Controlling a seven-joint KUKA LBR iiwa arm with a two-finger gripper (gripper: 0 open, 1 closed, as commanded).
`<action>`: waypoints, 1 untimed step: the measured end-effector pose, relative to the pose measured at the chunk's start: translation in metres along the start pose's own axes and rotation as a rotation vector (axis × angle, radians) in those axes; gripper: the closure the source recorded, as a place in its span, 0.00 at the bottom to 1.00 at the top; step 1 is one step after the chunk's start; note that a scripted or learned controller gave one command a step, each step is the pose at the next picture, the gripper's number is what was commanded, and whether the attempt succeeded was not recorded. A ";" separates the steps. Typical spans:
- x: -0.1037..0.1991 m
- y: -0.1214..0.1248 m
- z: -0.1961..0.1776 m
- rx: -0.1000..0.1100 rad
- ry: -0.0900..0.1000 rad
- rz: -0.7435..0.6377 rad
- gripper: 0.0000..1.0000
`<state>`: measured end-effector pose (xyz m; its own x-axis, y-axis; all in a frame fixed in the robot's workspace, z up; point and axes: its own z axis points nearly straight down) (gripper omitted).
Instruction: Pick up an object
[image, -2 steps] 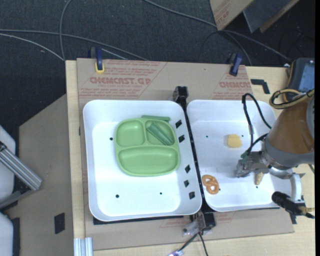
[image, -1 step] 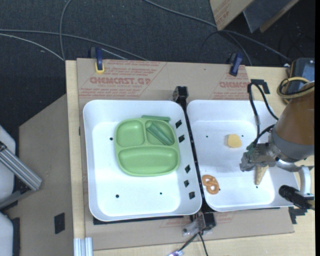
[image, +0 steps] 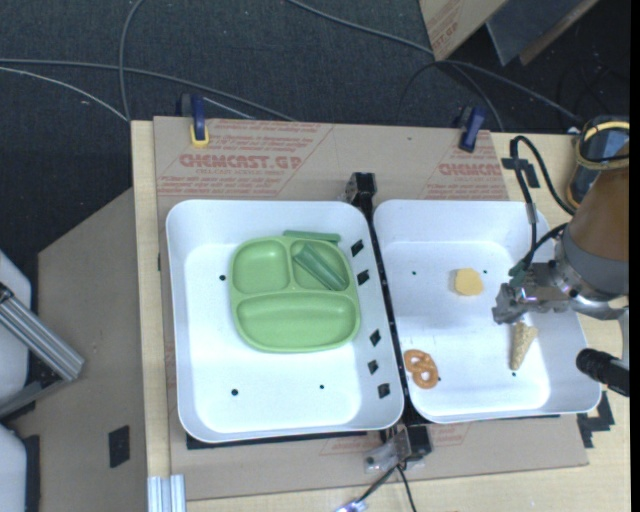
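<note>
The grey two-finger gripper (image: 513, 308) hovers at three o'clock in the right-hand shallow white bin (image: 440, 222), its grip unreadable from here, directly above the pale waffle-textured cone (image: 521, 345), so I'd drop straight and pinch its narrow flanks.

Green divided plate (image: 295, 295), yellow round piece (image: 468, 282), orange pretzel (image: 421, 368), white bins (image: 200, 400)

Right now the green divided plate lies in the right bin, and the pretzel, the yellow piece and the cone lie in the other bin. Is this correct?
Not quite. The camera view shows the green divided plate in the left bin; the pretzel, the yellow piece and the cone lie in the right bin.
</note>
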<state>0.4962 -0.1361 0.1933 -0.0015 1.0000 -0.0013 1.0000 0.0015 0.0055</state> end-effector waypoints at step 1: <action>0.000 0.002 -0.054 -0.002 0.000 0.000 1.00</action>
<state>0.4979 -0.1363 0.2473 -0.0016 1.0000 -0.0017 1.0000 0.0016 0.0074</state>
